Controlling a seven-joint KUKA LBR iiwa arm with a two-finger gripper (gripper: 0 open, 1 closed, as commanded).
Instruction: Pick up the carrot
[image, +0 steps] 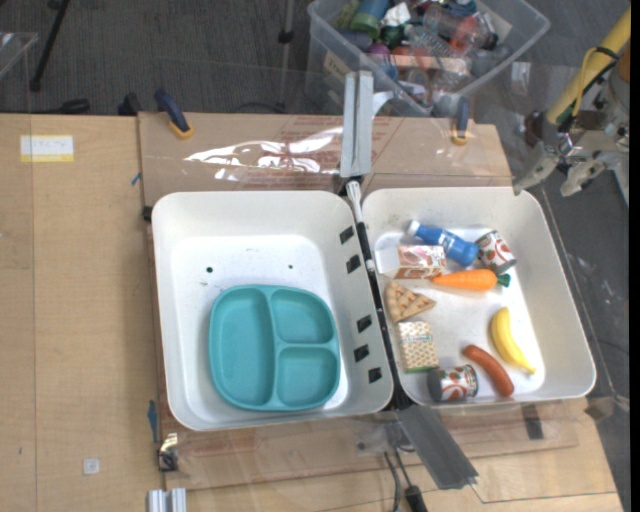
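A: Carrot (467, 281), the orange plastic one with a green tip, lies on its side in the right-hand shallow white bin (570, 330), towards the far half, tip pointing right.

B: What crowds it?

A: A blue and white tube-shaped bottle (446, 241) lies just beyond it, and a small printed can (497, 250) sits at its green end, close enough to touch. A red and white carton (420, 260) lies just left of its blunt end. Nearer, a tan wedge like a waffle slice (406, 300) and a patterned square packet (418, 345).

B: And the rest?

A: One yellow banana (511, 340), one red sausage (489, 369), and a second small can (456, 383) at the near edge. So two cans, one of everything else. Print on the labels is too small to read.

B: The other bin?

A: The left white bin (185, 240) holds one teal plastic tray with three compartments (273, 347).

B: The gripper?

A: The gripper (560, 165) hangs beyond the right bin's far right corner, well apart from the carrot. Whether its fingers are apart or together, I cannot tell.
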